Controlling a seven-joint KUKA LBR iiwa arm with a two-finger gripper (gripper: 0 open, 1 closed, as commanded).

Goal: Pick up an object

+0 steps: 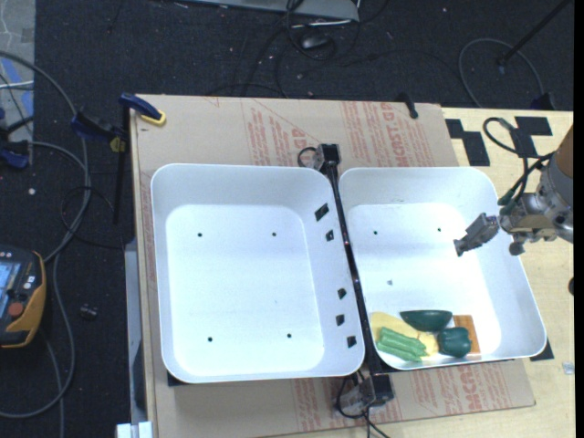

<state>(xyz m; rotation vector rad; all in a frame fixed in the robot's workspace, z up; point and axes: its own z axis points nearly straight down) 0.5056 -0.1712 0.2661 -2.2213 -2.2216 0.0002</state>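
Reaching is the step in hand, by my reading: the tool (476, 234) hangs over the right bin (415, 185), near that bin's right wall, with nothing between its fingers. Whether those fingers are spread or pressed together I cannot tell; from this slant they show as one dark, angled shape against the white floor. The things to pick from lie well apart from the tool, below it in the view and a little to its left, huddled in the near corner of the same bin: a ridged green piece (400, 344), a dark green rounded piece (426, 318) just behind it, a teal lump (453, 341) beside that, a pale yellow piece (390, 323) partly under the green ones, and an orange-brown block (466, 324) touching the teal lump. The left bin (242, 185), across the divider from the tool, carries no such things, so the pile is the only goal. The next move, I judge, calls for carrying the tool toward that corner, settling on one piece, and coming down over it. The crowding and the bin's nearby walls make a clean grip doubtful; the dark green rounded piece, lying on the pile's side nearest the tool, looks the easiest target.
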